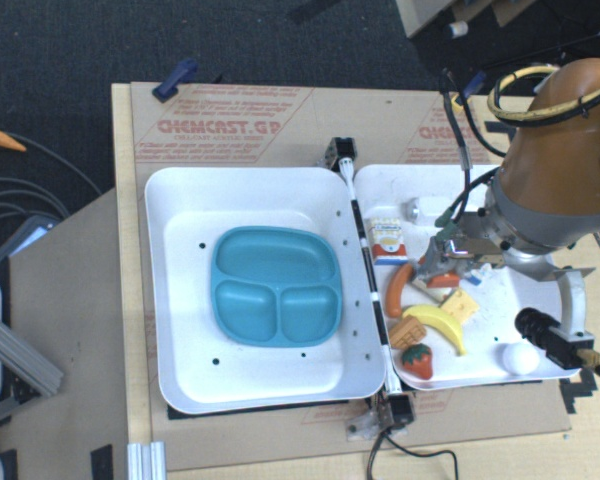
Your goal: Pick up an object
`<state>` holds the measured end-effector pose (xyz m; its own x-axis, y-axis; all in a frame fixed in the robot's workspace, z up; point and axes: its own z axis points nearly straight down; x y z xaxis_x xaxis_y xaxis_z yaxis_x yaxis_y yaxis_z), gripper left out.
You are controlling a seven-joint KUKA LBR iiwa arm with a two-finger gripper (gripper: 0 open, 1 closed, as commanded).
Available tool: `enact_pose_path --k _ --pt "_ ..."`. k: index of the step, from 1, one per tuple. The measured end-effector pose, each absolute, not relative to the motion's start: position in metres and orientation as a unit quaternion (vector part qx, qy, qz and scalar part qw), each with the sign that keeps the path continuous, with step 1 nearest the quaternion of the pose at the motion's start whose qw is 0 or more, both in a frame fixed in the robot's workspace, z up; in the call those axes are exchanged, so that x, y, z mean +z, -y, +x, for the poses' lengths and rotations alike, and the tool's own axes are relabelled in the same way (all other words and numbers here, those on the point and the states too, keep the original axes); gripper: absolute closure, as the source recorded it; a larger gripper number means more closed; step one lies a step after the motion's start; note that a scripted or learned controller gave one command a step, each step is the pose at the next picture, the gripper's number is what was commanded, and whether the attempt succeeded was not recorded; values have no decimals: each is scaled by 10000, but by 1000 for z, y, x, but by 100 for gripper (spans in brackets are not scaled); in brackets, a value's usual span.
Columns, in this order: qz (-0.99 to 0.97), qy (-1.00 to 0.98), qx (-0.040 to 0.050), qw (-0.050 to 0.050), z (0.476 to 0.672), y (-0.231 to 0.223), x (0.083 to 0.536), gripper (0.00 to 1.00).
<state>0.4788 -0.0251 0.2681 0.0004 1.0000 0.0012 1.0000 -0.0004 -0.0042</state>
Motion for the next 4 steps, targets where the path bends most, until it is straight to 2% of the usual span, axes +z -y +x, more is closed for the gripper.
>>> enact_pose_path --k 1,2,3,4 --pt "-7069 7074 12 18 479 -46 256 100" --pt "-7073 7069 1 -1 531 -15 256 100" --pt "-7073 7069 11 15 479 28 278 100" --pt "-7074 7068 5 4 494 34 266 100"
